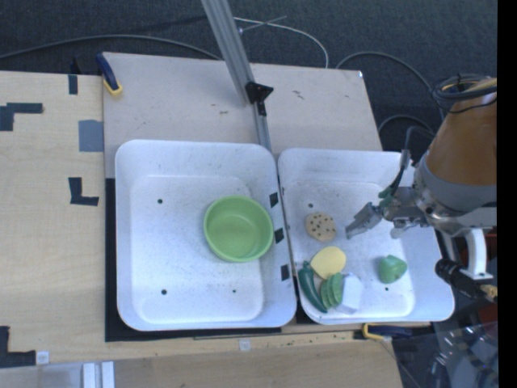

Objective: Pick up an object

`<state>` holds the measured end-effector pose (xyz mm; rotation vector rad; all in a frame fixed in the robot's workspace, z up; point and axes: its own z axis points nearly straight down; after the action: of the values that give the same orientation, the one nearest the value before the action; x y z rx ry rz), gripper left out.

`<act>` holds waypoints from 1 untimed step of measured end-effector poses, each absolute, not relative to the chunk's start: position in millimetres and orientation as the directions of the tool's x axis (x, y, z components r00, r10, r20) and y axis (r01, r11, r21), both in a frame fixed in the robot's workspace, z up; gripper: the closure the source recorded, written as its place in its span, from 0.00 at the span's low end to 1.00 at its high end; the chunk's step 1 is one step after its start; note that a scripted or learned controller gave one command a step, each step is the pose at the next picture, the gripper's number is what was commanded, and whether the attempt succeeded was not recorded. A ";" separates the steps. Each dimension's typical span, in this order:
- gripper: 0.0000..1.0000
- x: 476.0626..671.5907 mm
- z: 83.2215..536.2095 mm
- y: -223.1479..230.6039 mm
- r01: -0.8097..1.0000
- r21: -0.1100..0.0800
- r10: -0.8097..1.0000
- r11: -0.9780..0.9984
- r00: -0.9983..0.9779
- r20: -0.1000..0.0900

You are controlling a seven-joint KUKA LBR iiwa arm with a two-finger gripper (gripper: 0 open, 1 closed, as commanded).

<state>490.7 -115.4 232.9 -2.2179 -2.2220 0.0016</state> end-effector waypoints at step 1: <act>0.00 490.8 233.0 -115.6 1.000 -0.002 1.000 0.001 -0.001 0.001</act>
<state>490.8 -115.6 233.0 -2.2185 -2.2217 0.0016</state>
